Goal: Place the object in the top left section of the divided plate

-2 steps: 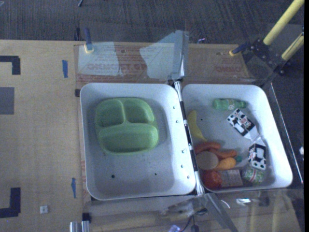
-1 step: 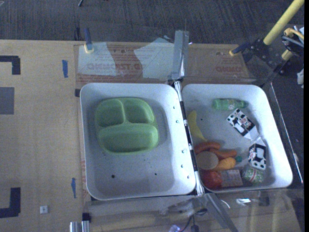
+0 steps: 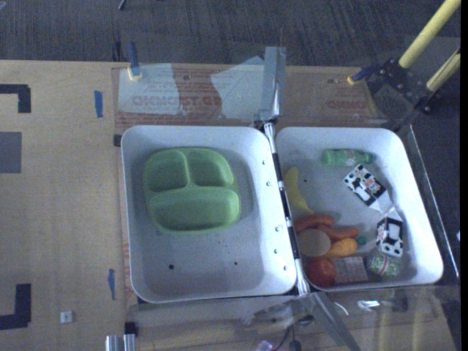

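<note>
plate green, in left bin | banana, carrots, tomato in right bin | gripper state: cannot tell

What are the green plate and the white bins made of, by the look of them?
The green plate looks like moulded plastic with a matte finish: one even colour, soft rounded ridges between its sections. The white bins seem to be smooth plastic too, with rounded corners and a faint sheen, though painted metal can't be ruled out.

wooden bench bears left bin and right bin.
</note>
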Action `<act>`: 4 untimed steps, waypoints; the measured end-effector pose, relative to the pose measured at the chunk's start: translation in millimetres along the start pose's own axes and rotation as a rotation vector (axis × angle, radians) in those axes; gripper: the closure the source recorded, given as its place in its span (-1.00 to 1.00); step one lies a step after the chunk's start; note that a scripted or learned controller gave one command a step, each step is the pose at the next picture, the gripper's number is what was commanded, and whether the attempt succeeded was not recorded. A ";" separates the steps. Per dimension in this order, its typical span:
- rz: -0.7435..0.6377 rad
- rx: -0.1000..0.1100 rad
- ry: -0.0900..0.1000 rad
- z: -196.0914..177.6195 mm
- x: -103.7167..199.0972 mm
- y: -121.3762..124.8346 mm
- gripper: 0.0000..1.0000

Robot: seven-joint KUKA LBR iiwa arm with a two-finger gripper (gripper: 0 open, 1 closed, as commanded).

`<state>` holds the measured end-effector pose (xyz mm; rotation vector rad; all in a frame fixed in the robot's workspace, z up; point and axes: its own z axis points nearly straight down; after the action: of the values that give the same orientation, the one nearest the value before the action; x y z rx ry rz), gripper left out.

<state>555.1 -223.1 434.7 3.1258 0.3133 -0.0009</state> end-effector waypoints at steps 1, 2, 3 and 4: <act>0.001 0.002 -0.002 0.1 -74.3 -14.3 1.00; 0.002 0.003 -0.002 0.3 -74.4 -14.3 1.00; 0.002 0.003 -0.002 0.3 -74.4 -14.3 1.00; 0.002 0.003 -0.002 0.3 -74.4 -14.2 1.00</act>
<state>479.4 -223.9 434.5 3.1287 0.3111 -0.0046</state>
